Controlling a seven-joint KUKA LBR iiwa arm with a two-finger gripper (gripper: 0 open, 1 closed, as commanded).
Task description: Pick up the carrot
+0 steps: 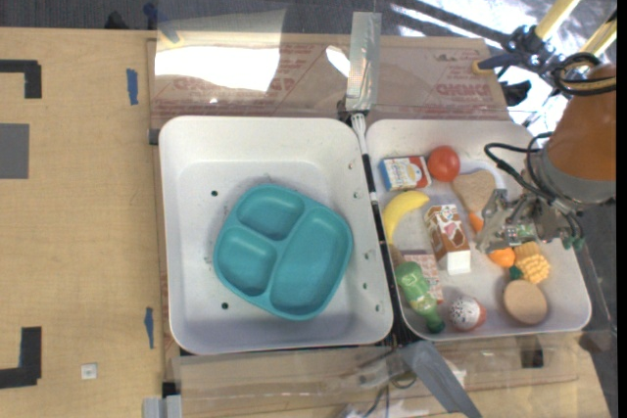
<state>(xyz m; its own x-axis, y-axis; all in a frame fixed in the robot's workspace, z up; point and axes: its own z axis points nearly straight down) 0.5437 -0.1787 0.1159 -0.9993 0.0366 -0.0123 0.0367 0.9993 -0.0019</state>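
Gripper low over carrot in right bin, grip state unclear; corn touching carrot, risk wrong grab or nudge.

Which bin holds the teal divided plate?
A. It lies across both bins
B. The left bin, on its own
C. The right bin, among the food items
B: the teal divided plate lies flat inside the left bin, while the banana and other food sit in the right bin.
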